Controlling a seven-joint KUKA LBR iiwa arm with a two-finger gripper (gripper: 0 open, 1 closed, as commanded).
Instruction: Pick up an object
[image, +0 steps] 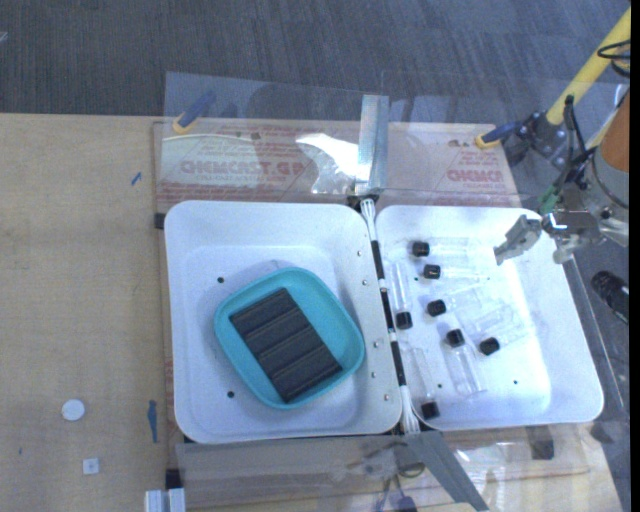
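I hang at the right of the frame, my gripper (522, 238) above the upper right corner of the right bin (570, 395); whether my fingers are open or closed I cannot tell. Below me lie what look like seven clear vials (470, 262) with black caps. The left bin (190, 300) holds one teal tray (345, 335) with a ribbed black block (285, 345).
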